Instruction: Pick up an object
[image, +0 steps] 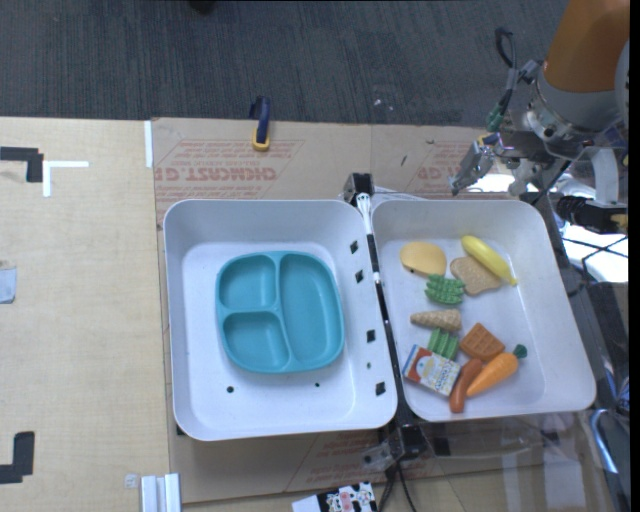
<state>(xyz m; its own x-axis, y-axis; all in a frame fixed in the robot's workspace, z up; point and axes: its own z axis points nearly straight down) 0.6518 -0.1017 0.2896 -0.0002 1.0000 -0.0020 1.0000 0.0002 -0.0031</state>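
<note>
Pincer (478, 170) hangs above the far rim of the right bin (560, 290), fingers apart w/ nothing between them, prob. staged over the pile so it can drop onto a target. Candidates all sit in that bin: banana (488, 258) nearest the far wall, bread slice (474, 276) touching it, carrot (494, 373) & small carton (432, 371) at the near end. Left bin (190, 330) has a blue divided tray (279, 311), no loose items, so picking presumably happens on the right.
</note>
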